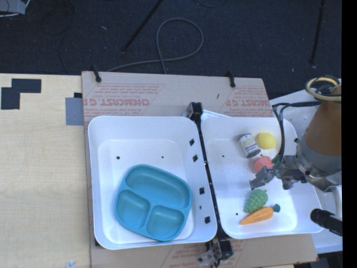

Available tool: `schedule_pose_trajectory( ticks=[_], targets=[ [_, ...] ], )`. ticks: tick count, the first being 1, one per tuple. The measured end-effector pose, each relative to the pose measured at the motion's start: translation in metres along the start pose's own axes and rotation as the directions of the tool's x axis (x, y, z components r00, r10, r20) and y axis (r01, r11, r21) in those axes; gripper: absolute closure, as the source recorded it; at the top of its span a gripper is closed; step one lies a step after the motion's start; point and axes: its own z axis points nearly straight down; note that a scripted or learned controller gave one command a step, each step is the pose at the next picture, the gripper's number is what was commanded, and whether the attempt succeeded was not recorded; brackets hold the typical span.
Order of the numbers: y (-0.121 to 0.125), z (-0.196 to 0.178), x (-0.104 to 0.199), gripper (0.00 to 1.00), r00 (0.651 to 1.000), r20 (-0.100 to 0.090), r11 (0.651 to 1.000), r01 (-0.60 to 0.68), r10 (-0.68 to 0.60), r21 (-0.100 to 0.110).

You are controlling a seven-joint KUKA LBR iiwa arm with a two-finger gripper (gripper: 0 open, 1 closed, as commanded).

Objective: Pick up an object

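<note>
Several small toy foods lie in the right bin (290, 219), all close to your gripper (263, 177). From the overhead camera, a pink ball (262, 163) sits just beside its tip, bunched green grapes (256, 200) just below, and an orange carrot (257, 215) beyond those. A yellow lemon (266, 140) and small tin (249, 145) rest above. You cannot tell whether the gripper is open or closed. These look light, hard and smooth, likely slippery; take the carrot across its thick middle.
</note>
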Motion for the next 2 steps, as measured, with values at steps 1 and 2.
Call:
schedule_pose_trajectory(
  ticks=[1, 2],
  targets=[
    [0.002, -0.005, 0.000, 0.00, 1.000, 0.002, 1.000, 0.002, -0.002, -0.010],
    [0.002, 0.039, -0.002, 0.00, 1.000, 0.000, 1.000, 0.002, -0.002, -0.006]
  ],
)
